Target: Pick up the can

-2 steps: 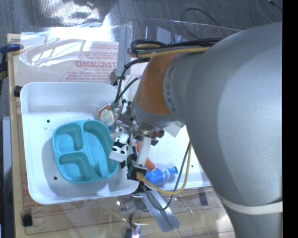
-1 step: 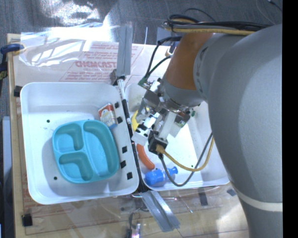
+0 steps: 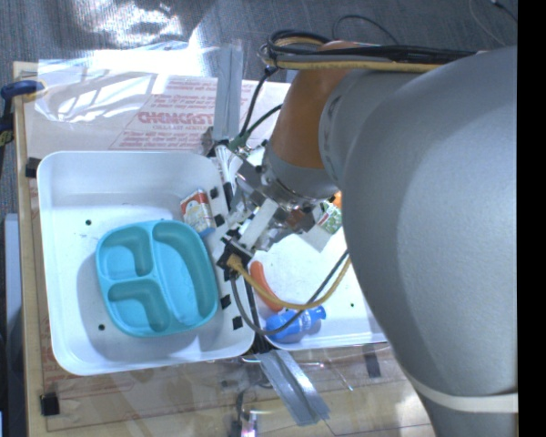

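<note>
Looming closest to the lens, the grey arm (image 3: 437, 226) reaches from three o'clock so its pincer (image 3: 241, 239) hangs over the divide between the bins; whether it is released or clenched I cannot tell. Just at its ten o'clock, the can (image 3: 197, 212) lies in the left bin (image 3: 64, 180), wedged above the blue tray (image 3: 155, 276), probably the target of this descent.
</note>
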Motion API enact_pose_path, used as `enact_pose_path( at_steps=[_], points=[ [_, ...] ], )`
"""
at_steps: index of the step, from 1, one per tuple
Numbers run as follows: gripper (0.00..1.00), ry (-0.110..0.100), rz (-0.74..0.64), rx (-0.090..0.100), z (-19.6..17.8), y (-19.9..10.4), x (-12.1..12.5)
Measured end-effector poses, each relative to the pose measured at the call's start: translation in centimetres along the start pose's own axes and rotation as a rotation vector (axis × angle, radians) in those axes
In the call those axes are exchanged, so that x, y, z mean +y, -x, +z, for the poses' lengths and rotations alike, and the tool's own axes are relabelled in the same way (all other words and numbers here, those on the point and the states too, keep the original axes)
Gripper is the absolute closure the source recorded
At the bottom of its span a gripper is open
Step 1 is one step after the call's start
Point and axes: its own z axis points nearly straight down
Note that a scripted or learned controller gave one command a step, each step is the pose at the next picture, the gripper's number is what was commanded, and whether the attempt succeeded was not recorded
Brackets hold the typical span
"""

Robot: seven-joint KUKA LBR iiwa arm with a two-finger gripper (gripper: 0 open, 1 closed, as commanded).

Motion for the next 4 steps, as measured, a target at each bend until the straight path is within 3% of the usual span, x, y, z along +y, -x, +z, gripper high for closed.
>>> enact_pose_path(
  at_steps=[1,2,3,4],
  points=[
    [1.0,0.0,0.182,0.0,4.9,2.9,-3.6],
    [1.0,0.005,-0.192,0.002,-2.8,0.3,-8.2],
    [1.0,0.0,-0.035,-0.003,1.8,-2.0,-5.9],
    [1.0,0.003,-0.096,0.002,-6.8,3.3,1.8]
  ],
)
